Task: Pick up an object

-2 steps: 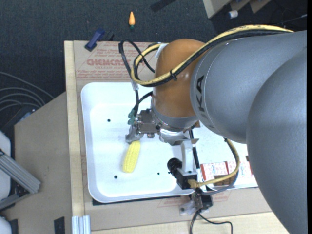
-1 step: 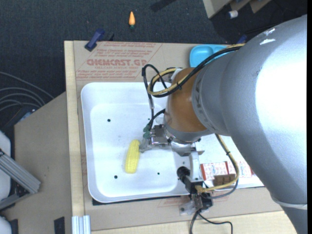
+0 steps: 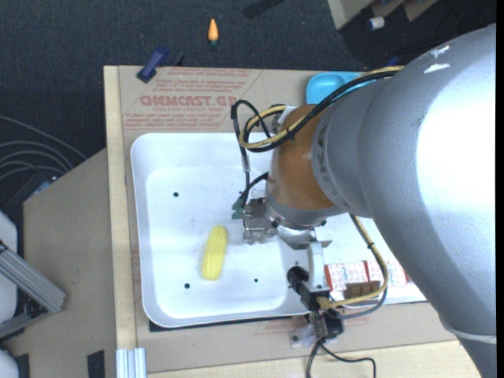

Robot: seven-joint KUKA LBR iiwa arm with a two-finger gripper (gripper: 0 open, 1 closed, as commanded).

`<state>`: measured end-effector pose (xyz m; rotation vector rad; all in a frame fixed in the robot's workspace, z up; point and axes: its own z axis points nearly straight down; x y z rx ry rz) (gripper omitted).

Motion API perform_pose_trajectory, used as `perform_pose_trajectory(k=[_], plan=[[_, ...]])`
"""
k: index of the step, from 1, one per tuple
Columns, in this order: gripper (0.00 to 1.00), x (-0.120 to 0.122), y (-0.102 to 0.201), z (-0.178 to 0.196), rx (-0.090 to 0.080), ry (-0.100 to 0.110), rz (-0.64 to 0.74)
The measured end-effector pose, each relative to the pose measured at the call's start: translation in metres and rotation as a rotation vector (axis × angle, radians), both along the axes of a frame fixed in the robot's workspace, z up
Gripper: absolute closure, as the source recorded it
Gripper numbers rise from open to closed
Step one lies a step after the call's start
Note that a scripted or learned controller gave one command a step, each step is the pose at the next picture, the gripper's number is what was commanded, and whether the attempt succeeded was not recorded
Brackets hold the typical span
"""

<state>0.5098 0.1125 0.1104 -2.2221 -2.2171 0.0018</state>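
Now | corn cob [image 3: 214, 253] | lies near-vertical, top tilted right | left bin [image 3: 157, 211]

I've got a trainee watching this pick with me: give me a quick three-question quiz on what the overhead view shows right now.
1. True or false: the yellow corn cob lies in the left white bin.
2. Multiple choice: relative to the arm's wrist, the corn cob is (A) under it and hidden, (B) to its left in the view and a little lower, (C) outside the bin.
3. Fill in: the band above the wrist is coloured ____.

Key: 1 true; 2 B; 3 orange.
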Motion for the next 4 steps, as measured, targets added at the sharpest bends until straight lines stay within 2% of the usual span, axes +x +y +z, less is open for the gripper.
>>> perform_pose_trajectory(k=[1, 2, 4], plan=[[1.0, 0.002, -0.039, 0.182, -0.001, -0.003, 0.002], [1.0, -0.032, -0.086, 0.077, -0.002, 0.001, 0.001], [1.0, -0.031, -0.085, 0.096, -0.001, -0.003, 0.001]])
